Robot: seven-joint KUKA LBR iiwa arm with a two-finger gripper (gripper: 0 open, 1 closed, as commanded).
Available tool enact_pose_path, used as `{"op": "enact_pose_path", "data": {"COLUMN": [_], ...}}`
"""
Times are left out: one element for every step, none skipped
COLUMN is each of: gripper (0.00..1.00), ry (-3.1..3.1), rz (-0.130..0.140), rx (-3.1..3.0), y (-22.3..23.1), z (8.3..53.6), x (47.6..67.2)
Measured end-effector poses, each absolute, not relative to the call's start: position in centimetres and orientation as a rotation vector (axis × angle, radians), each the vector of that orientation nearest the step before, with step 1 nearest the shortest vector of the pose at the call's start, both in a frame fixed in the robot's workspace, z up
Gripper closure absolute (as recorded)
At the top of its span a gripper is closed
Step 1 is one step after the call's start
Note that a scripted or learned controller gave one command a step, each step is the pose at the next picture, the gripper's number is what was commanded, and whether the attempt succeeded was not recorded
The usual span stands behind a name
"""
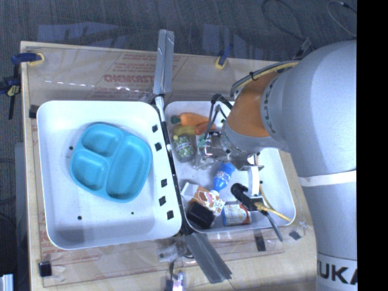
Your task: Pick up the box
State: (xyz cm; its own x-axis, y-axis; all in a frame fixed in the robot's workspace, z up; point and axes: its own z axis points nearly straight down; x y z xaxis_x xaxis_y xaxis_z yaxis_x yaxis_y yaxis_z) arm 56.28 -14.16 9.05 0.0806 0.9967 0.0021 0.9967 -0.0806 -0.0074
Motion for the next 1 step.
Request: {"op": "enact_pose_path", "data": {"gripper": [0.00], "ry": [-2.069], "rz": [0.004], "rx": [-2.358], "y": [-9.85], "z": [9.11], "x": [59.63]}}
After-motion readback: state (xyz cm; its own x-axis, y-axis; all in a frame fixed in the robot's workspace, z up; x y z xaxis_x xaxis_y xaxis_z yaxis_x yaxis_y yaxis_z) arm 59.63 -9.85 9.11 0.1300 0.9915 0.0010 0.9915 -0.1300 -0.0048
